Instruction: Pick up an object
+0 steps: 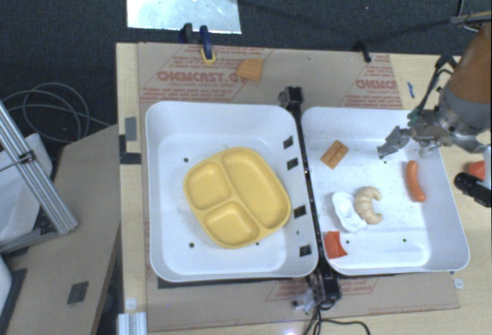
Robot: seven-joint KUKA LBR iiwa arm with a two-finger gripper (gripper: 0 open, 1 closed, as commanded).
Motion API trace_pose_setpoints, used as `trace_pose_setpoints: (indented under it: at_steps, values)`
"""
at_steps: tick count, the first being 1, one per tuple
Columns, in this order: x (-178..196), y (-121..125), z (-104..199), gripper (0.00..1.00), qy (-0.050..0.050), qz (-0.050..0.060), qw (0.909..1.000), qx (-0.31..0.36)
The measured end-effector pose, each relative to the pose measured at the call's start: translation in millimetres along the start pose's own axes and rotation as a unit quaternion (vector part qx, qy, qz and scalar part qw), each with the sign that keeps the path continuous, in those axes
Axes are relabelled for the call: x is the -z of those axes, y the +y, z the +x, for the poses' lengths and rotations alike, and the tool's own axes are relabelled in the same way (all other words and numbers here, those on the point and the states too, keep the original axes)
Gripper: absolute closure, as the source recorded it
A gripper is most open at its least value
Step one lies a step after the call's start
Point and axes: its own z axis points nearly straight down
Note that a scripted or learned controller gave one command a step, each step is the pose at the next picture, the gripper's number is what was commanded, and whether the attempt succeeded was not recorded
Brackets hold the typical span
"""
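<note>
The right bin [438,249] holds a tan cracker-like block [334,154], a croissant [370,203] lying against a white piece [345,213], an orange sausage [415,180] and a small red piece [335,243] at the front left corner. My gripper [393,142] hangs over the back right part of this bin. It is above and left of the sausage and right of the tan block. It touches none of them and nothing shows in it.
The left bin [165,172] bears a yellow divided plate [237,195]. A tan block [250,68] lies on the cardboard behind the bins, near a blue and yellow clamp [205,44]. A black divider [301,172] runs between the bins.
</note>
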Motion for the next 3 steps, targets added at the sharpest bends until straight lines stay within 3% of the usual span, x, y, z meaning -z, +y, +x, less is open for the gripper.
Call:
trace_pose_setpoints:
  at_steps: [1,2,3]
  values:
    - [-111.7,-62.5,20.2,0.00,0.001,0.003,1.0000,-0.001]
    - [-96.0,-58.3,19.0,1.00,0.000,-0.001,1.0000,-0.001]
    - [-1.1,3.4,123.6,1.00,0.001,-0.006,1.0000,0.006]
